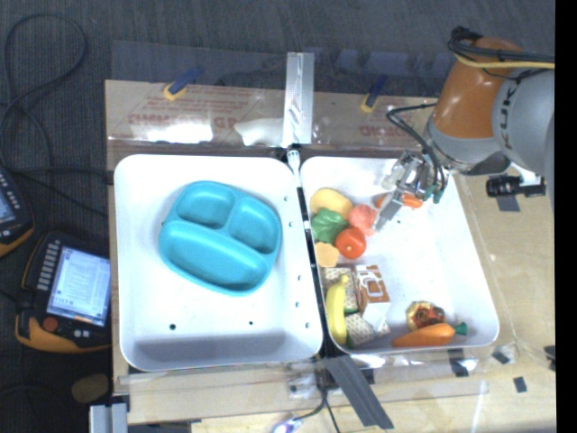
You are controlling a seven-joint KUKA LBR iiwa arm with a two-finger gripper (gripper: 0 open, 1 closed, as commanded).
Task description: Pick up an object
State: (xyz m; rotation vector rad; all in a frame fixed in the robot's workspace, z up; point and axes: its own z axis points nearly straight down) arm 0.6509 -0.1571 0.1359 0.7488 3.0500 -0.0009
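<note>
Fingertip ends blurred against pink toy (363,216), grip unclear

You see a turquoise tray (221,234) in one white bin (135,323); an orange carrot (424,336), yellow banana (335,311).

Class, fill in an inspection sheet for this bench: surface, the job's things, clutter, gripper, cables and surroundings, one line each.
Surface: two white bins side by side, left bin and right bin, on a bench.
Job's things: in the right bin, toy foods: tomato, green pepper, banana, carrot, a small box.
Clutter: blue divided plate in the left bin.
Gripper: gripper low over the right bin's far side, by the tomato; finger state unclear.
Cables: black cable loops on the floor at left.
Surroundings: handheld pendant left of the bench.
</note>
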